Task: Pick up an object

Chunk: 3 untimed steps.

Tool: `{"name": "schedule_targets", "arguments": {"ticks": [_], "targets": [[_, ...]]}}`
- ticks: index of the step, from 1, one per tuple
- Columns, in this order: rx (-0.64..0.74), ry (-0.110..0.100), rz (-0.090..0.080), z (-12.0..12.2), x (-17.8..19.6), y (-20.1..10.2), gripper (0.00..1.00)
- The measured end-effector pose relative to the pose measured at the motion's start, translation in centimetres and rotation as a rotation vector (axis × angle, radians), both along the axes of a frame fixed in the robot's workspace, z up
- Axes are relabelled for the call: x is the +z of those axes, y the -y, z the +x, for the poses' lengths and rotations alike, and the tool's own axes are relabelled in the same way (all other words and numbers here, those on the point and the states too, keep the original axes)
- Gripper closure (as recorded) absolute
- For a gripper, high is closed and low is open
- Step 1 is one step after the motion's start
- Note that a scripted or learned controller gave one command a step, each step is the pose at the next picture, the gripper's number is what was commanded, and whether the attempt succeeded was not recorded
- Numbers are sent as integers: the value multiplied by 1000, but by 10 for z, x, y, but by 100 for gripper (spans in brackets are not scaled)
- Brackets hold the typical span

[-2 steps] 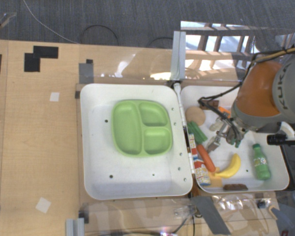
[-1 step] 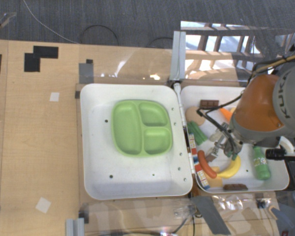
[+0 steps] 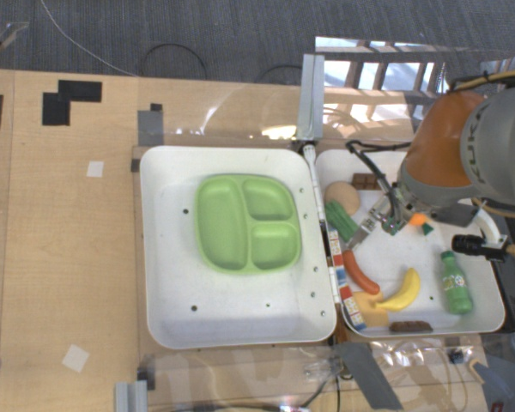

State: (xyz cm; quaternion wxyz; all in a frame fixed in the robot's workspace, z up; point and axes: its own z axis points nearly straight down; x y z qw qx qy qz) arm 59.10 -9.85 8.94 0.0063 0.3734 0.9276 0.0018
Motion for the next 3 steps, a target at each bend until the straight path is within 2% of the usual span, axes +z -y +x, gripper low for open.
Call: {"name": "schedule_targets", "arguments": {"ticks": [1, 2, 3], "targets": [[1, -25, 2, 63, -1, -5, 0], [12, 3, -5, 69, 14, -5, 100], [-283, 2, 5, 49, 146, -43, 100]]}}
